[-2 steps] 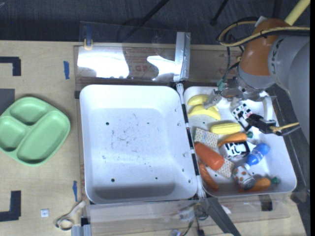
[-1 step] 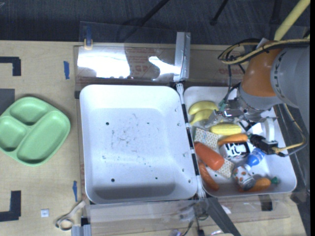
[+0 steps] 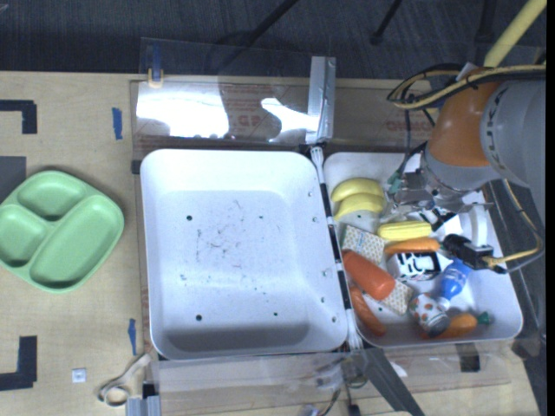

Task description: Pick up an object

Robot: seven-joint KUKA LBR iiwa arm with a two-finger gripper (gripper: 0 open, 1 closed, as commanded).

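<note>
The grey arm (image 3: 512,133) with its orange band enters from three o'clock, standing highest toward the camera; its gripper (image 3: 422,199) hangs over the right bin (image 3: 512,306), whether clenched or released I cannot tell; the left bin (image 3: 234,250) lies beside it at nine o'clock; a green divided tray (image 3: 59,230) rests further toward nine o'clock; inside the right bin, yellow bananas (image 3: 357,198) sit at eleven o'clock, an orange carrot (image 3: 368,276) near seven, a blue bottle (image 3: 453,282) toward four.

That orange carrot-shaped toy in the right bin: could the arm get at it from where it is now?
Probably yes. The orange toy lies on top of the pile, uncovered, and the gripper hangs just above the same bin.
</note>
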